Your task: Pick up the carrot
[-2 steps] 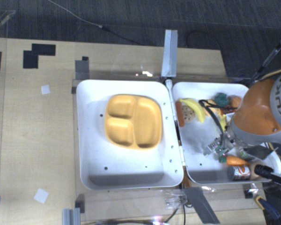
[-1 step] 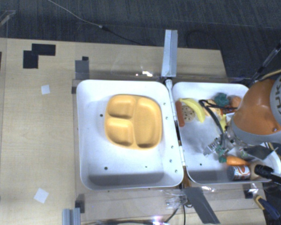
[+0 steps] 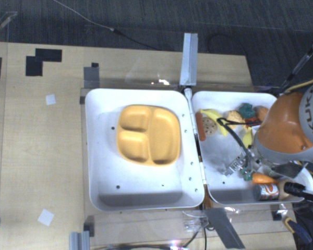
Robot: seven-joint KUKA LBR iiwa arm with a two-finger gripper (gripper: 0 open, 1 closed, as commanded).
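Note:
The carrot [image 3: 262,179] is a small orange piece with a green top. It lies near the front edge of the right bin [image 3: 219,194], with its green end pointing left. My gripper [image 3: 238,166] hangs low in that bin, just left of and slightly behind the carrot's green end. The view does not let me say whether the two touch. The orange band of the arm [image 3: 281,126] covers the right part of the bin.
A can [image 3: 268,191] lies right in front of the carrot. At the back of the right bin are a red sausage [image 3: 200,125], a banana [image 3: 211,115], a brown cookie [image 3: 235,117] and a teal toy [image 3: 246,110]. A yellow divided plate [image 3: 148,134] sits in the left bin [image 3: 101,181].

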